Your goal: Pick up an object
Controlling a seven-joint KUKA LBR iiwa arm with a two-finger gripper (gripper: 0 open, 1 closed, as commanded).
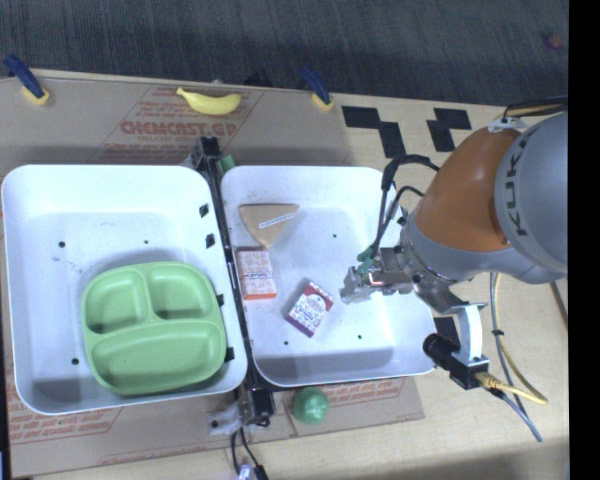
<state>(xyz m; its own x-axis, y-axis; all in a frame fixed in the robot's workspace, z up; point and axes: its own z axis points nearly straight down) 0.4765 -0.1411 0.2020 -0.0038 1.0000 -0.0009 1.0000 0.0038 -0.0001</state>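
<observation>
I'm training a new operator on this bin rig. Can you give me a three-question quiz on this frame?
1. True or false: the green tray lies in the left bin.
2. Which item lies nearest the gripper? A) purple packet B) banana C) green ball
3. Fill in: the tan wedge lies in the ____ bin.

Key: 1 true; 2 A; 3 right.
</observation>
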